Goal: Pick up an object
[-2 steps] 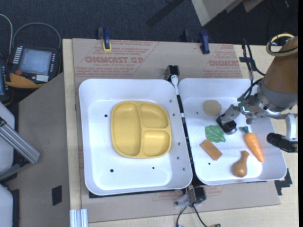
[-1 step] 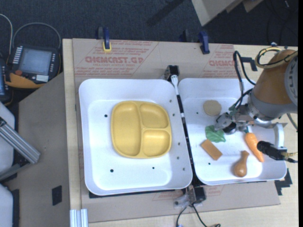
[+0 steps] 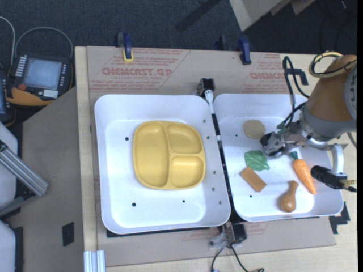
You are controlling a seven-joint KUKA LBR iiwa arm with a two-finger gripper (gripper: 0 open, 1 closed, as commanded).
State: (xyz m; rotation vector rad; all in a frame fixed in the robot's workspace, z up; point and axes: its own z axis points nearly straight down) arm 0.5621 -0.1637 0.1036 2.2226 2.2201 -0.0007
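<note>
Spreading across most of the view, the counter (image 3: 85,152) is covered by a brown cardboard sheet with red print, and two blue clamps pin the sheet at its far edge. On it sit two shallow white bins side by side, touching along their inner rims. The left bin (image 3: 113,197) carries a yellow divided plate (image 3: 168,154) with three compartments, set near its middle. The right bin (image 3: 238,203) holds the small things.

The grey arm (image 3: 329,109) with its orange band comes in from the right and bends down over the right bin. Its hand (image 3: 274,145) hangs low in the middle of that bin, just right of a green leafy piece (image 3: 256,160); whether its grip is wide or narrow cannot be told, and nothing is seen held in it.

An orange carrot (image 3: 304,175) lies slantwise at the right of the bin, near the hand. A tan drumstick (image 3: 289,196) lies close to the near rim, just left of the carrot's tip. A brown block (image 3: 253,179) rests just nearer than the green piece, almost touching it. A round beige biscuit (image 3: 254,129) sits farther back, left of the hand.

A small screen unit (image 3: 38,75) with cables rests off the counter at far left.
</note>
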